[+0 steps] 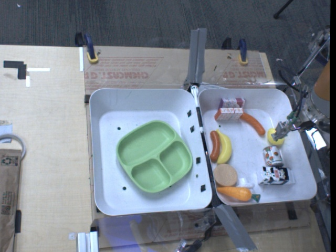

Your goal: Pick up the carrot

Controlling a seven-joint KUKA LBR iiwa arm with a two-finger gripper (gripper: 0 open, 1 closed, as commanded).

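My claw (285, 127) hovers at the right bin's (294, 193) far edge by a yellow toy (275, 136) (carrot (235, 193) sits near the front wall).

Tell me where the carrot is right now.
The carrot lies in the right bin, against its near edge, just below the round brown cookie and left of the cow-print carton.

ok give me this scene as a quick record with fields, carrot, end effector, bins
target: orange carrot with green stub, lying at the right bin's near edge, untouched
end effector: low over the right bin's far-right side, by a small yellow object
right bin: shallow white bin holding toy food
left bin: green divided plastic plate
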